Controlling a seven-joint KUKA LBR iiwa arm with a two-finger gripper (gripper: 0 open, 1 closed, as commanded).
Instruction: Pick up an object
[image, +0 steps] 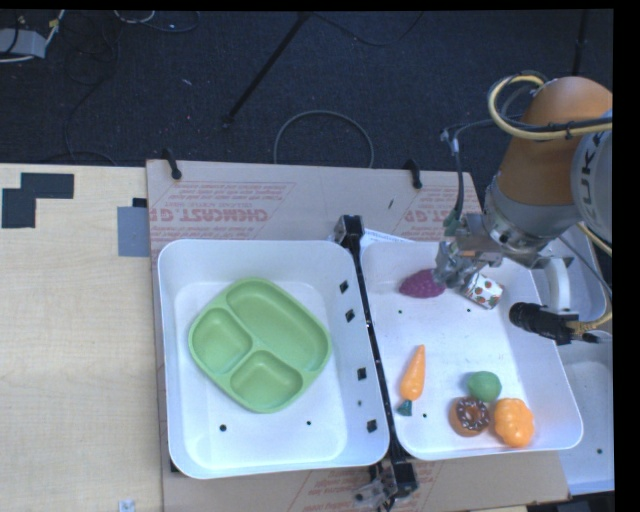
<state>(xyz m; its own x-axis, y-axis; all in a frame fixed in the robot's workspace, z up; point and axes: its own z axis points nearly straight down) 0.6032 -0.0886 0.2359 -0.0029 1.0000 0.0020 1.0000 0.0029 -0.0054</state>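
Note:
My gripper (456, 270) hangs low over the far part of the right bin (540, 440), under the grey wrist and its orange band. A purple lump (421, 286) lies just to its left, close to the fingertips. A small white block with red dots (487, 291) lies just to its right. Nothing shows between the fingers. Nearer the front of that bin lie an orange carrot (413, 373), a green ball-like thing (484, 384), a brown donut (468, 416) and an orange fruit-like thing (513, 423).
The left bin (185, 440) holds a green divided plate (260, 343). A black ridge (365, 340) separates the two bins. Brown cardboard (250, 205) lies behind them, and a pale bench top (70, 350) extends to the left.

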